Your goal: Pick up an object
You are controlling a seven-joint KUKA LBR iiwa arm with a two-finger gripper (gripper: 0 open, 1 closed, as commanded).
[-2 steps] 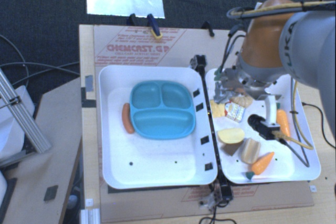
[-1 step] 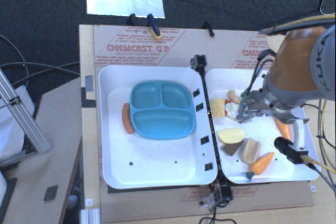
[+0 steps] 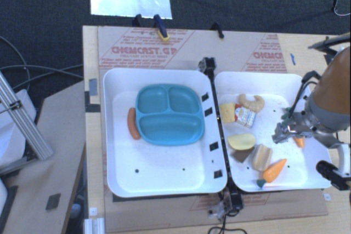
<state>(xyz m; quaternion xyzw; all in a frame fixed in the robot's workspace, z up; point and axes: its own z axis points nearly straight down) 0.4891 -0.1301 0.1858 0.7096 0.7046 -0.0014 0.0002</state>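
We found the gripper (image 3: pixel 285 131) low in the right bin (image 3: pixel 274 87), beside a small orange piece (image 3: pixel 299 142). We could not tell the jaw state; nothing looked lifted, so the pick remained undone.

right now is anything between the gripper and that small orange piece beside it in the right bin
Nothing visible. The gripper sits just left of the small orange piece on the right bin floor, with only bare white between them.

My gripper (image 3: pixel 282 133) hangs over the right bin (image 3: pixel 274 186), right of the food pieces (image 3: pixel 249 134). In the left bin (image 3: pixel 120 172) a divided plate (image 3: pixel 169 115) lies, with a sausage (image 3: pixel 132 123) just left of it.
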